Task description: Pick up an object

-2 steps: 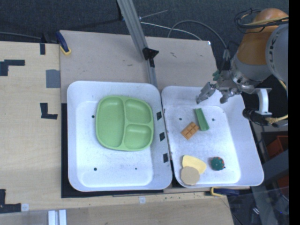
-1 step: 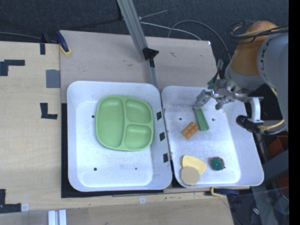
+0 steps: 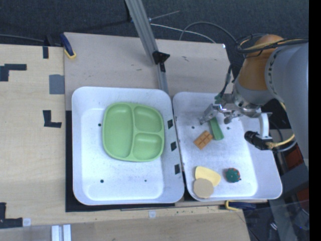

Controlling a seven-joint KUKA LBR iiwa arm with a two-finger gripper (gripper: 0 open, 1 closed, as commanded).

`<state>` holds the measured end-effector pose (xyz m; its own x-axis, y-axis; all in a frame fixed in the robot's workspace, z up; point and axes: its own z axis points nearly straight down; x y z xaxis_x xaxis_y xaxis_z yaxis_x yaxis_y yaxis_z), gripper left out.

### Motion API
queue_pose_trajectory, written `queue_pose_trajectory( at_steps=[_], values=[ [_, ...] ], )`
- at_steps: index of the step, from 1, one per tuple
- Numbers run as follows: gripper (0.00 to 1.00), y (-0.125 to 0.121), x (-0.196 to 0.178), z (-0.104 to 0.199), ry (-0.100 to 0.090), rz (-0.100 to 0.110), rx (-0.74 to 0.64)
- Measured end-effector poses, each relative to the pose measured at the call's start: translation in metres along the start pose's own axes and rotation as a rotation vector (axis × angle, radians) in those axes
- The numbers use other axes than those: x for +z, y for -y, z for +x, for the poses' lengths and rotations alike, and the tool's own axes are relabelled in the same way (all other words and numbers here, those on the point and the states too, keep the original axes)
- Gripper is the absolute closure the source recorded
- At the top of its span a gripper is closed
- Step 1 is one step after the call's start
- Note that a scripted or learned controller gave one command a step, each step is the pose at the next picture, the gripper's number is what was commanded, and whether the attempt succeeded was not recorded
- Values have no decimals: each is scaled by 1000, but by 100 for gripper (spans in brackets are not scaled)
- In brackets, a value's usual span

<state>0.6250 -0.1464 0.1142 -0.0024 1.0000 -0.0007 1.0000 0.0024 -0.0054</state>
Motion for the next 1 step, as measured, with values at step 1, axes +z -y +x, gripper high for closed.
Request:
queue_pose_trajectory(
  at_steps=[1],
  values=[
    [100, -1, -13, 1, 0, -3, -1]
  ],
)
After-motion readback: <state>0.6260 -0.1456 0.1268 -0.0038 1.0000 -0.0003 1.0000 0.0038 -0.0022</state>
